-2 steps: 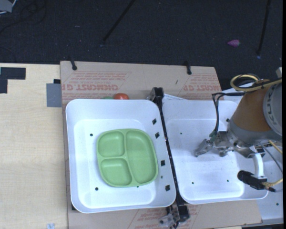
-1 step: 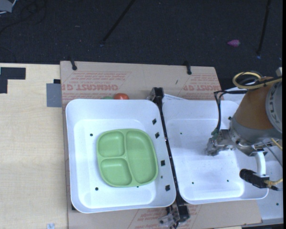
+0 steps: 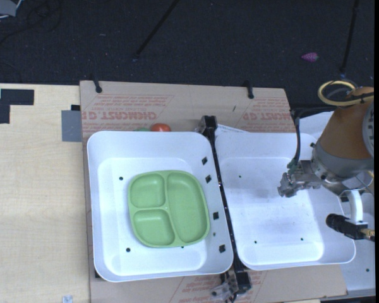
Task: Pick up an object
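Printed cardboard sheet [image 3: 177,109] (lettering upside down, unreadable)

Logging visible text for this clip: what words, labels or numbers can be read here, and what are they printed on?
Red printing, seen upside down, on the cardboard sheet behind the bins, left part: too blurred to read with certainty.
Red printing on the same sheet, right part: cut off and blurred.
Red printing on the cardboard's front edge: too small to read.
Green plate: no text.

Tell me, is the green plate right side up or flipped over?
Right side up: the green plate shows its three hollow compartments, lying flat in the left bin.
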You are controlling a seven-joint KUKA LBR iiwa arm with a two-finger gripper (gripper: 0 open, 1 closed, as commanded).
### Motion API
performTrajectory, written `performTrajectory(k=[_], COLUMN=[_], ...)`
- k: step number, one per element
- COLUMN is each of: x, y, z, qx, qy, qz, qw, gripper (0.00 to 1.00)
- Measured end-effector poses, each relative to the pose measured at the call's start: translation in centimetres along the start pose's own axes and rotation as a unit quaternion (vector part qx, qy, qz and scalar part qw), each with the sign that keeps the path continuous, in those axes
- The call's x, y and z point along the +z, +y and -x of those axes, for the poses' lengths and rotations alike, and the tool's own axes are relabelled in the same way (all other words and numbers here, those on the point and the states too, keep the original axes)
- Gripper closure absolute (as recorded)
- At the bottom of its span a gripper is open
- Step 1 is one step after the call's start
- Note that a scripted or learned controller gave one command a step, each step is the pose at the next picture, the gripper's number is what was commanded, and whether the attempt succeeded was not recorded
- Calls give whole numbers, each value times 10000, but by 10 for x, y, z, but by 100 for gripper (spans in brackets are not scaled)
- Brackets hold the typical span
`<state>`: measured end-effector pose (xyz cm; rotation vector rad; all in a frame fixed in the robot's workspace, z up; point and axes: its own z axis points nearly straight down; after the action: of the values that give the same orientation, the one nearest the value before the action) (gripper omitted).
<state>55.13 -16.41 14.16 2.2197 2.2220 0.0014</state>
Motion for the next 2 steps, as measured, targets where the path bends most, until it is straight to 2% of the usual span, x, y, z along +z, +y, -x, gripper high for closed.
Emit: performTrajectory(k=[2], x=[-116], y=[3], z=[4], qx=[-1], qy=[-5], qz=[9], qw=[10000], gripper=[100])
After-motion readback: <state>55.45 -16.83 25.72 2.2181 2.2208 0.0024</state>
